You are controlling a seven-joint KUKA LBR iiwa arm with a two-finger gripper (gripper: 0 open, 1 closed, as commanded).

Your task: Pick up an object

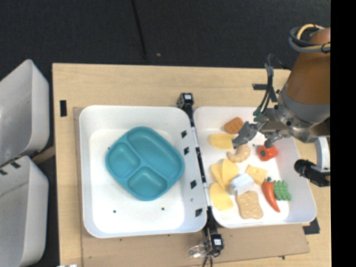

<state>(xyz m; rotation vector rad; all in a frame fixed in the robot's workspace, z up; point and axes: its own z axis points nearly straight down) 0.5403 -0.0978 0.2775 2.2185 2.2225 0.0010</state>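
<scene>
The right bin (300,204) holds several toy foods. Among them are a brown piece (234,125), a yellow oval (221,142), a beige cookie (239,154), a red tomato (267,153), yellow cheese wedges (225,172), a cracker (249,204), a carrot (271,196) and a green piece (282,190). My gripper (257,137) hangs over the upper middle of this bin, open. One finger (245,133) sits just above the cookie and the other is beside the tomato. Nothing is between them.
The left bin (94,216) carries a teal divided plate (144,163). A raised divider with black clips (194,166) runs between the bins. The grey and orange arm (308,88) crosses the right bin's upper right corner. White blocks (19,115) stand off the bench's left side.
</scene>
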